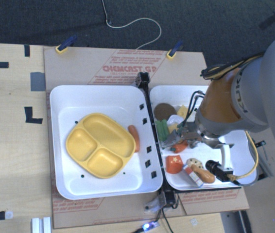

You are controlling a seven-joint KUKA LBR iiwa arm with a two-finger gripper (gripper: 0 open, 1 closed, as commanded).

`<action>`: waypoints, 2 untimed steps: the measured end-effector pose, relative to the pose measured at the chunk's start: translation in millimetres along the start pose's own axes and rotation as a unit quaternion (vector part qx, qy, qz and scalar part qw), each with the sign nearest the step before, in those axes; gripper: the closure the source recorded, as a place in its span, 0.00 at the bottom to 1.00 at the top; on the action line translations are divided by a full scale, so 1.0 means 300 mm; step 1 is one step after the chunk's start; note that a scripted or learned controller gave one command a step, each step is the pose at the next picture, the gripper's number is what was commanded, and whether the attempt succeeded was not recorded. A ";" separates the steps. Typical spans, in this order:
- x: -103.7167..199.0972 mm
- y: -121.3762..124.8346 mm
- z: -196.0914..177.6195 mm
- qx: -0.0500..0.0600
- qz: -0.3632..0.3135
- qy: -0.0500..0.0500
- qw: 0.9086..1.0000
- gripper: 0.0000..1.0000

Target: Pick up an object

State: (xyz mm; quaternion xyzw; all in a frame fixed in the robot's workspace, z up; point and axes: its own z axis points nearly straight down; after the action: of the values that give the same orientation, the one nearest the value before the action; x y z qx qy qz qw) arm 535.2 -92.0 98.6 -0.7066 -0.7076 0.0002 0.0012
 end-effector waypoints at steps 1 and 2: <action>0.001 -0.002 0.049 0.001 0.001 -0.001 1.000 0.00; 0.000 -0.001 0.013 0.000 0.001 -0.001 1.000 1.00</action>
State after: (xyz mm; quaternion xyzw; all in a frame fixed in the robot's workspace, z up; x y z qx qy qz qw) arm 534.9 -91.9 94.6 -0.7071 -0.7071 0.0010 0.0003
